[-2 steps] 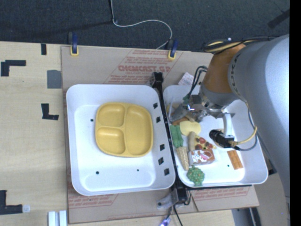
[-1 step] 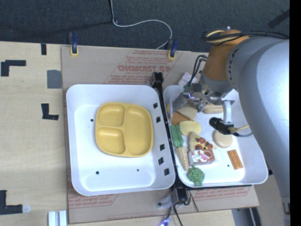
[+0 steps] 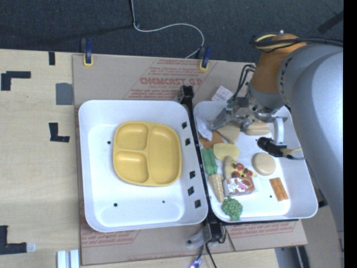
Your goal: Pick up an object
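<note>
On the bench [image 3: 33,166], two white bins are sitting; we are hovering our pincer [image 3: 241,116], its state untellable, over the right bin's [image 3: 295,202] crowded toy food [image 3: 241,182], risking grabbing nothing cleanly.

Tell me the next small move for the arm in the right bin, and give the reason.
Probably lower the gripper straight down. It hangs over the upper left of the right bin, above a tan wedge-shaped piece, and nothing shows between its fingers. The other toy foods lie nearer the camera, so that wedge looks the closest target.
</note>
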{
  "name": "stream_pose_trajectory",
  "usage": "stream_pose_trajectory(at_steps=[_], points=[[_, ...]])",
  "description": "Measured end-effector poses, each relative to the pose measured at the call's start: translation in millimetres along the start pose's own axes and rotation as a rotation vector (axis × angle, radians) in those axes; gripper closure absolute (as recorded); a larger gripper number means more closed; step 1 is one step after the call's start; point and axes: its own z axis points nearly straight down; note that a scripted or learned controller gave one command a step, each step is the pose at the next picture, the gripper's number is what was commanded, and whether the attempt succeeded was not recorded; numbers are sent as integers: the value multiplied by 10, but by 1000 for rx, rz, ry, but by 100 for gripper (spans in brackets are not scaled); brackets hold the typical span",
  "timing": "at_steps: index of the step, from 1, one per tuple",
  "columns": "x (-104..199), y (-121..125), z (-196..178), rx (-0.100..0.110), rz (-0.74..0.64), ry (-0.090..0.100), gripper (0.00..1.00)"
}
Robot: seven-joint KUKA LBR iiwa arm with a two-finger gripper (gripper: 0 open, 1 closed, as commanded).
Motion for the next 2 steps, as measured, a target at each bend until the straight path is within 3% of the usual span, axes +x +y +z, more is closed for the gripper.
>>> stream_pose_trajectory(at_steps=[1, 2], points=[[270, -263, -7, 0, -2, 0, 0], [266, -260, -102, 1, -2, 0, 100]])
